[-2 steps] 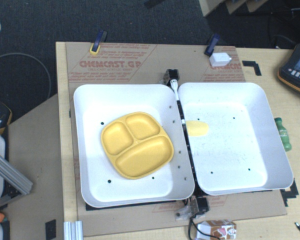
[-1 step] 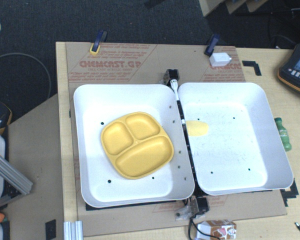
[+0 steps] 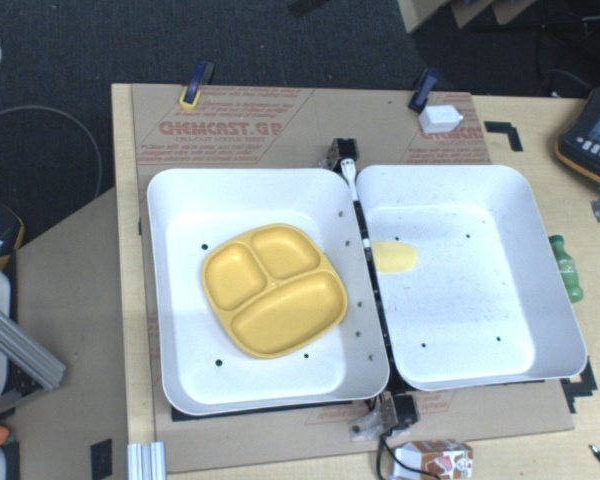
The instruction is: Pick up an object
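I see a yellow three-compartment plate point(image 3: 273, 290) lying flat, open side up and turned askew, in the left bin point(image 3: 170, 268). A small pale yellow piece point(image 3: 393, 257) lies against the right bin's point(image 3: 510, 268) left wall.

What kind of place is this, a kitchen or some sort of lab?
Most likely a robotics lab or test bench, not a kitchen. Two shallow white bins sit side by side on a clamped board, one holding a yellow divided plate, with loose cables trailing over dark carpet.
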`<state>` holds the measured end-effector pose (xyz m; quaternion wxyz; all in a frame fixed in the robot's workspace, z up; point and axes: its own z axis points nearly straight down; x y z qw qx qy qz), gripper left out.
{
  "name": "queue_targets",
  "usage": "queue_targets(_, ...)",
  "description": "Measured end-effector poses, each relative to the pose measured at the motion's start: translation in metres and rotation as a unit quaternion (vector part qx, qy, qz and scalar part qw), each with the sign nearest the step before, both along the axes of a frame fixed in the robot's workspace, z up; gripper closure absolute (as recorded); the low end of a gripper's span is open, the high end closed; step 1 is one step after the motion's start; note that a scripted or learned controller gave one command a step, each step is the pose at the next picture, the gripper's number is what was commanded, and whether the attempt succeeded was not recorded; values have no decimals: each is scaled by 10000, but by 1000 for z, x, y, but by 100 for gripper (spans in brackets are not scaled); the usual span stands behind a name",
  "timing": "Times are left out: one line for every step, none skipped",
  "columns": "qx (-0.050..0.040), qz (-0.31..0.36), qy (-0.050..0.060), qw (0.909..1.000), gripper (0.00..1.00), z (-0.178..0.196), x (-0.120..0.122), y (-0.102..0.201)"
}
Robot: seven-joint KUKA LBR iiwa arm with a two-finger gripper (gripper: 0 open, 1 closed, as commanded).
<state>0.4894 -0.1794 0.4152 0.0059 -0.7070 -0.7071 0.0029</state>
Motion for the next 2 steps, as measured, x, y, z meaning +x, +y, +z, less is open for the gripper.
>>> queue_targets(5,76,-45,10000,100,-15,36,130)
queue_targets(-5,48,-5,10000,100,-94,2,218)
